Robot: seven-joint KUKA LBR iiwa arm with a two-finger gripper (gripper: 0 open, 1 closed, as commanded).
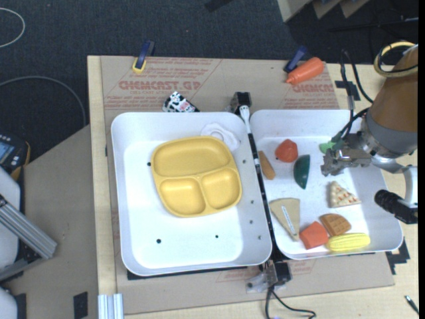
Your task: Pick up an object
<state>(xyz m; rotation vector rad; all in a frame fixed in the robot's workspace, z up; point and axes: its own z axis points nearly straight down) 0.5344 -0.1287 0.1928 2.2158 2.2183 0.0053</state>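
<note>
My gripper [334, 163] hangs over the right bin [319, 121], near its right side, just above the pizza slice [341, 195]. Toy foods lie in that bin: a red tomato [287, 151], a dark green pepper [302, 170], a brown sausage [266, 165], a tan sandwich wedge [286, 214], an orange block [313, 234], a brown cookie [335, 223] and a yellow corn cob [348, 242]. Something small and green [326, 147] shows beside the wrist. Nothing is visibly held.
The left bin [133, 198] holds a yellow divided plate [196, 175] and a clear lid [221, 134]. On the bench behind lie an orange carrot [305, 71], a black-and-white toy [178, 103] and a clamp [141, 57]. The arm [398, 105] fills the right edge.
</note>
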